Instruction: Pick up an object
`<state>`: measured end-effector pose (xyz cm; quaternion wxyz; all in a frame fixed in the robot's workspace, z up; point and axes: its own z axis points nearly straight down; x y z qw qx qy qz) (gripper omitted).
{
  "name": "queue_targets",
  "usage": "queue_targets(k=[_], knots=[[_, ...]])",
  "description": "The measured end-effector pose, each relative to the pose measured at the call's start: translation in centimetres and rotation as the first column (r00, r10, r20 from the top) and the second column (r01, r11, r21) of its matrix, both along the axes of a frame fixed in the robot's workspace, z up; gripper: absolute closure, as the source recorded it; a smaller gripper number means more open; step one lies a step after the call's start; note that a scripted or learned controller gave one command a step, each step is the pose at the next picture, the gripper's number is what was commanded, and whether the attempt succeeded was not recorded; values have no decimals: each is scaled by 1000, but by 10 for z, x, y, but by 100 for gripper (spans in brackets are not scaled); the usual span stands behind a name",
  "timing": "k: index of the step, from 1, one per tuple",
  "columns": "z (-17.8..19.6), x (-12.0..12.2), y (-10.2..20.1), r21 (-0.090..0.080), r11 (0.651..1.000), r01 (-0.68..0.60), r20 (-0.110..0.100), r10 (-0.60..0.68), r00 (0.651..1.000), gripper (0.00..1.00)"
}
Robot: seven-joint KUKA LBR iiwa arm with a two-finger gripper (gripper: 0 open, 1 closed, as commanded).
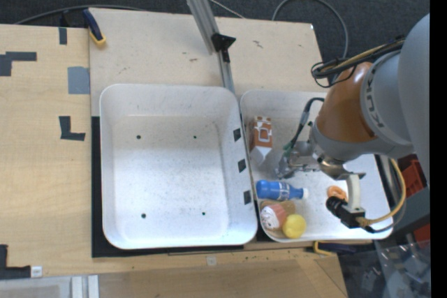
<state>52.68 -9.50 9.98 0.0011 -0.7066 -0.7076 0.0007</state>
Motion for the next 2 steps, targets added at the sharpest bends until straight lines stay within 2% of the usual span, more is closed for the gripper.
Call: queue_targets(k=[2], knots=[[93, -10, -1, -1, 1000, 1, 6, -1, 1000, 100]])
